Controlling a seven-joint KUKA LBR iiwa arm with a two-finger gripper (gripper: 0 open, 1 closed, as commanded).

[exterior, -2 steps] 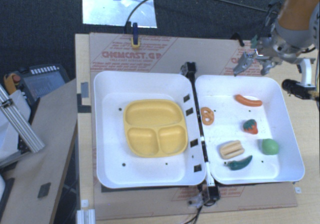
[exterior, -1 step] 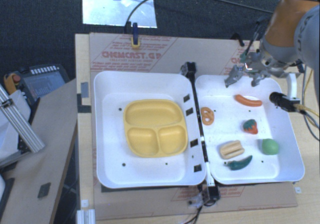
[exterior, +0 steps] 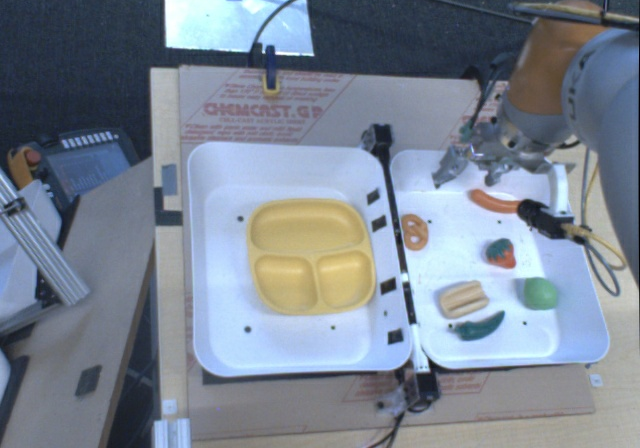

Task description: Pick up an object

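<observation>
At the upper right of the frame, the gripper (exterior: 468,164) is seen spread wide and empty; the sausage (exterior: 493,201), long axis near-horizontal, lies just below-right in the right bin (exterior: 590,336).

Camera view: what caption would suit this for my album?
Robot arm's hand poised over the right bin of toy foods, beside a yellow tray in the left bin.
</observation>
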